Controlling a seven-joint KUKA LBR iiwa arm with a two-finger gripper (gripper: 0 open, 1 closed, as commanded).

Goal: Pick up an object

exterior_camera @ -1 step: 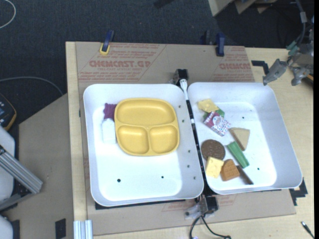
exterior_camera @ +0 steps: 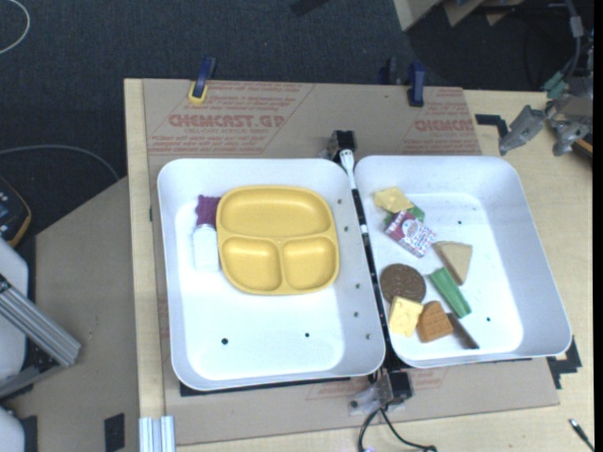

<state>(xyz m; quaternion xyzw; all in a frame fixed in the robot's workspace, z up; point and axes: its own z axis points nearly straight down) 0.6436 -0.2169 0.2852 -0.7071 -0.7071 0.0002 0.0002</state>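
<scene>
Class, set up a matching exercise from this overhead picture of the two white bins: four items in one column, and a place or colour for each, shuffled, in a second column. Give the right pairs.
Items
1. yellow divided tray
2. green stick
3. round brown cookie
4. purple item

Descriptions
A. right bin, slanted, between the tan wedge and the orange-brown piece
B. left bin, tucked at the tray's left edge
C. three compartments, middle of the left bin
D. right bin, just above the yellow block

Pairs: 1-C, 2-A, 3-D, 4-B
</scene>
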